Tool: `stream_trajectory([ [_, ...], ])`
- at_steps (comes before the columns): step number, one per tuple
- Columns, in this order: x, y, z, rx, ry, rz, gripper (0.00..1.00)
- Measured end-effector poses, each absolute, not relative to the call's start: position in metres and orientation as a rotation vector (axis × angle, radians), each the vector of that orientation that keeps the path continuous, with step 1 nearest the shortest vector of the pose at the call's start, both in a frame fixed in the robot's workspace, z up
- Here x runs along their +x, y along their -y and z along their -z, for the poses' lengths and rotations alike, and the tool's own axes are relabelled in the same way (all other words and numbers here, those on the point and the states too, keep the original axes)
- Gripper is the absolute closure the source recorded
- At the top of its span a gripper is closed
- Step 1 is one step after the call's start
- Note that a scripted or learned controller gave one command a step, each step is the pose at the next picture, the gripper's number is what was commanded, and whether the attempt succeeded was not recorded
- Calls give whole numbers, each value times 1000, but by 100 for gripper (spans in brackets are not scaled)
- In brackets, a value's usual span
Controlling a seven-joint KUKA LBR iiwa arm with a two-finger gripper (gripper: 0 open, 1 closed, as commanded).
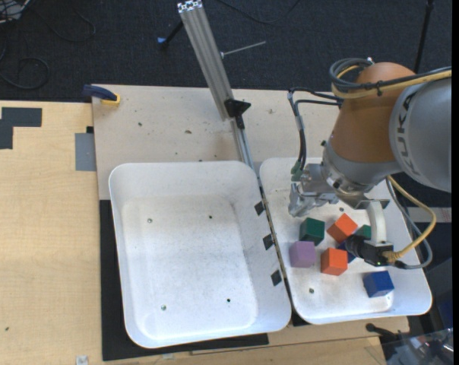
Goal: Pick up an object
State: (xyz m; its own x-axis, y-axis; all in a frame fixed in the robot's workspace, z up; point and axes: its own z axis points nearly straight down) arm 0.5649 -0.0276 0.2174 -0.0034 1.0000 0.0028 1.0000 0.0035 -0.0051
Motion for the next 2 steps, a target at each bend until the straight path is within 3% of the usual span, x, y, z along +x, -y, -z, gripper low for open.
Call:
stream_trajectory([
  [1,549,-14,-226,-2213,2222,-2,100],
  [2,515,-65,-223,-2212,2222,-5,100],
])
